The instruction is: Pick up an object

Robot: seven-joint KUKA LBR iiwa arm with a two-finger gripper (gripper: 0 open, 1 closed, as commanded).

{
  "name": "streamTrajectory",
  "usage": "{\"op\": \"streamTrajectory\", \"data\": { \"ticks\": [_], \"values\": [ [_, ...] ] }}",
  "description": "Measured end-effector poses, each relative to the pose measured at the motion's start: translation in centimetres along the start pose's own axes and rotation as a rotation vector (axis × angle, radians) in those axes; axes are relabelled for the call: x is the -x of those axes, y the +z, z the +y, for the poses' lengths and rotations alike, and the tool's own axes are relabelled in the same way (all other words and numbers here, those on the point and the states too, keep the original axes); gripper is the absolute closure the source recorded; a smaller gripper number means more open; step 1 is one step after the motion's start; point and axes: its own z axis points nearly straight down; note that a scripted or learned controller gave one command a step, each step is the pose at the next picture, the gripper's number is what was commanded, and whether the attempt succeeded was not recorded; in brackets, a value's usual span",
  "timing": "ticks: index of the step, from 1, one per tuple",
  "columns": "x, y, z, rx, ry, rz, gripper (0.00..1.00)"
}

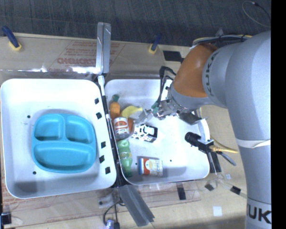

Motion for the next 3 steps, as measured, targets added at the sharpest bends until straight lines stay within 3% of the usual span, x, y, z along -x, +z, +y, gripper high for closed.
{"op": "streamTrajectory", "data": {
  "ticks": [1, 2, 3],
  "values": [
    [-0.6, 2.7, 7.9, -0.007, -0.026, 0.004, 0.00],
    [-1.9, 2.8, 3.8, -0.012, 0.180, 0.005, 0.00],
    [-2.0, 1.8, 3.9, -0.014, 0.175, 0.007, 1.00]
  ]
}}
